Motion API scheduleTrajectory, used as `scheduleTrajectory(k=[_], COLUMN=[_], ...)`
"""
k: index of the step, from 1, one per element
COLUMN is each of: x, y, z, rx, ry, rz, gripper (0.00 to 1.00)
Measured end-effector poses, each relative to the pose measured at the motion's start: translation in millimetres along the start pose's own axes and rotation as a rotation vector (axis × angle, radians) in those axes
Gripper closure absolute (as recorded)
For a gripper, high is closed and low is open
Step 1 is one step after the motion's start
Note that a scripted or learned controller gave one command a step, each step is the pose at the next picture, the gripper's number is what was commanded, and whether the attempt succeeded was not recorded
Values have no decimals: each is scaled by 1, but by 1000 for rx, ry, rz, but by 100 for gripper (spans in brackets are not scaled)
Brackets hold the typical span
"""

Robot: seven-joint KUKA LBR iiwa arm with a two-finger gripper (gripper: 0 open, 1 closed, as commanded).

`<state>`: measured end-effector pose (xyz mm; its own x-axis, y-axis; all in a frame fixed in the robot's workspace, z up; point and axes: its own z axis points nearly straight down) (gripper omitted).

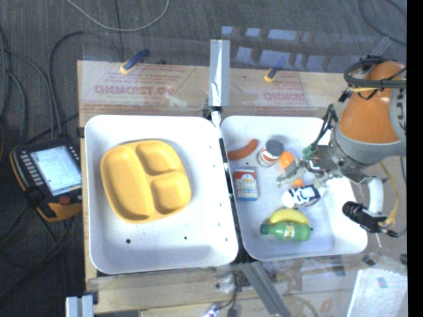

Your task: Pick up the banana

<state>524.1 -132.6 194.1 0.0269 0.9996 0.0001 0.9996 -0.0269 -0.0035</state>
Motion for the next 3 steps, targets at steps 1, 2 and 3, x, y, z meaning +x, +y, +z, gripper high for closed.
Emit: scheduleTrajectory(k=[1,2,3], x=[5,-13,-24], y=[-35,-25,-19], z=[69,83,83], rx=[-22,-50,-58], ry=[-8,-35,-11], rz=[-183,-608,-513], gripper=[0,0,0])
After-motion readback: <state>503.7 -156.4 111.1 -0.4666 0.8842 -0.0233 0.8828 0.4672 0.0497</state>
